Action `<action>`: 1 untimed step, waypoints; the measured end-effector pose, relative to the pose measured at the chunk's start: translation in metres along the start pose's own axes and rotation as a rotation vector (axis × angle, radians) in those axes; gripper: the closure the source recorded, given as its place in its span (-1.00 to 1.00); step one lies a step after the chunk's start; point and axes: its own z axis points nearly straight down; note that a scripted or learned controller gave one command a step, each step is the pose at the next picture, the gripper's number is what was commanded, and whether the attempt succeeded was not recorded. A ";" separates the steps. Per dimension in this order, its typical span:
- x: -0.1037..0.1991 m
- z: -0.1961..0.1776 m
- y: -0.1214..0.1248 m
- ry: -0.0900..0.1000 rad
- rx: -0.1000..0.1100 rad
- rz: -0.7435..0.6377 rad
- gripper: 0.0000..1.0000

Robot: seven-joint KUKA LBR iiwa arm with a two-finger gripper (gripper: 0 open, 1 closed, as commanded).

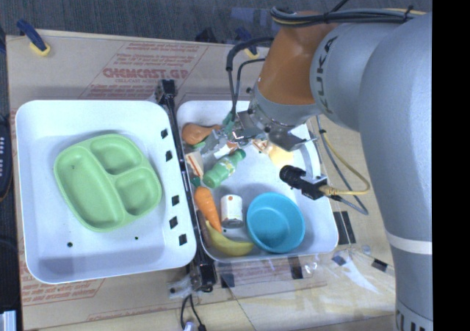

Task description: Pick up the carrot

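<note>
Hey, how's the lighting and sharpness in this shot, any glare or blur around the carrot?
Camera view: even, soft lighting with faint shadows; the carrot reads fairly sharp; no strong glare on the right bin; the gripper area is cluttered and slightly soft.

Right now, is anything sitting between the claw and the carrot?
Yes. The claw hovers over the right bin's upper clutter, and a green bottle lies between it and the carrot, which rests by the bin's left wall.
</note>
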 end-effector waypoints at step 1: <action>0.027 -0.040 -0.074 0.000 -0.001 -0.131 -1.00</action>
